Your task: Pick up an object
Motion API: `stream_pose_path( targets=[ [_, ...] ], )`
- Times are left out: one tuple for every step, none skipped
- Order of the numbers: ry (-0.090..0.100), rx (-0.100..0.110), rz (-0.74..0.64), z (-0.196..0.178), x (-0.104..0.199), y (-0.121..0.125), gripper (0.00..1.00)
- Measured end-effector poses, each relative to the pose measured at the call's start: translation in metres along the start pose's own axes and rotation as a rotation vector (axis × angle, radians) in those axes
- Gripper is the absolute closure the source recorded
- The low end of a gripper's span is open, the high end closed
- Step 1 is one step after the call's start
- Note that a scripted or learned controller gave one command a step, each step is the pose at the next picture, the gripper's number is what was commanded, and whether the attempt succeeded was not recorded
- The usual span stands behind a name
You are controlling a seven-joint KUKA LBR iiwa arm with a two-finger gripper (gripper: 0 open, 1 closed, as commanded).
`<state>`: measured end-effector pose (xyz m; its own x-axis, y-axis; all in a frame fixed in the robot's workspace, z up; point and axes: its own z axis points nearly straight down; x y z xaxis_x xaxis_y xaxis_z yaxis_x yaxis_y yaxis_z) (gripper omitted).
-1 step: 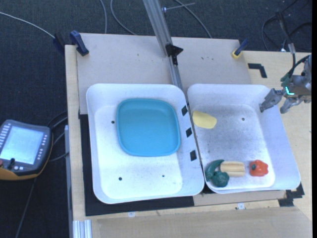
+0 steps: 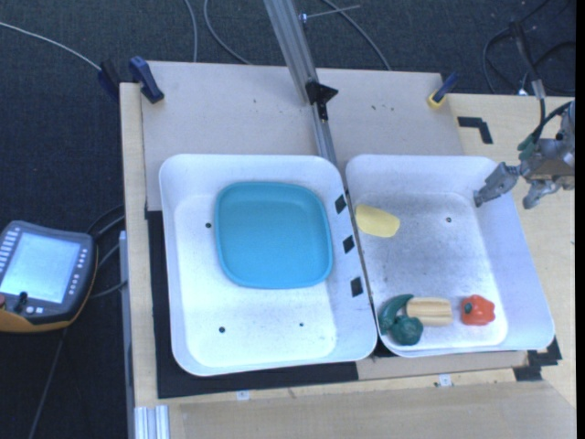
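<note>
2 bins (image 2: 183,245), 1 plate (image 2: 272,234), 4 toys (image 2: 377,220)

Two white plastic bins (image 2: 183,245), scuffed grey. A smooth, glossy blue plastic plate (image 2: 272,234). Shiny toy-like pepper (image 2: 476,310) and matt yellow piece (image 2: 377,220). Pale wooden bench (image 2: 228,108). A brushed metal rail (image 2: 288,26). Dark rough carpet (image 2: 55,7).

Bright, even overhead light; glare washes out the white bins (image 2: 183,190); shadows stay soft and faint, the whole view slightly grainy.
</note>
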<state>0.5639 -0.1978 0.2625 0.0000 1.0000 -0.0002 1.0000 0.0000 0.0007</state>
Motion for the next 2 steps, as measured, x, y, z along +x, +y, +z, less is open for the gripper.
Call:
stream_pose_path(
  targets=[
    [0.001,0.005,-0.001,0.054,0.010,0.002,0.00],
    [0.001,0.004,0.000,0.099,0.010,0.009,0.00]
  ],
)
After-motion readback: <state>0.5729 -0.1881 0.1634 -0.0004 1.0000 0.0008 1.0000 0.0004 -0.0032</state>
